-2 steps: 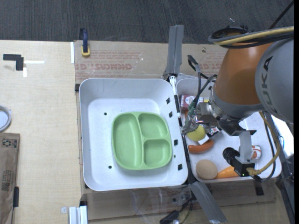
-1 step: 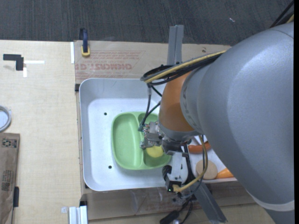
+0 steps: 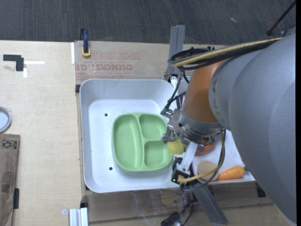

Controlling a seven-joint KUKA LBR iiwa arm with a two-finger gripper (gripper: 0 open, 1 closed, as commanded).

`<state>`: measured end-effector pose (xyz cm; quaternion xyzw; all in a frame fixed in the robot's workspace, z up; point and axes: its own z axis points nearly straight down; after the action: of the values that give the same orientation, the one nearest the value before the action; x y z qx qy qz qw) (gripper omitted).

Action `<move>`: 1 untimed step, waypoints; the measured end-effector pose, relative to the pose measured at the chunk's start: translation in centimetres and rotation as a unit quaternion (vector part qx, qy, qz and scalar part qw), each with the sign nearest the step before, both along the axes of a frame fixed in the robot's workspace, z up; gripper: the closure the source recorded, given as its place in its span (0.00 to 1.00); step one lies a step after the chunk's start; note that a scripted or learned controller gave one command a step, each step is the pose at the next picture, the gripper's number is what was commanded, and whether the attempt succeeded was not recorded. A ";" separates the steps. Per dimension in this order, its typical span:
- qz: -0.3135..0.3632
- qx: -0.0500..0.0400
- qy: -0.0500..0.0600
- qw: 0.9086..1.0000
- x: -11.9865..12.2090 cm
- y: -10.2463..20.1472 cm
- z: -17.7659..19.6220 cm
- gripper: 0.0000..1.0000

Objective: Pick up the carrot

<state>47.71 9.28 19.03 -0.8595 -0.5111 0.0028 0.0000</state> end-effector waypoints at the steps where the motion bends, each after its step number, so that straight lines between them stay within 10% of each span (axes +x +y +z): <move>1: 0.089 0.001 -0.001 0.996 0.1 -4.7 2.3 1.00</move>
<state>47.80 4.54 21.33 -0.8106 -0.5856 0.0015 -0.0001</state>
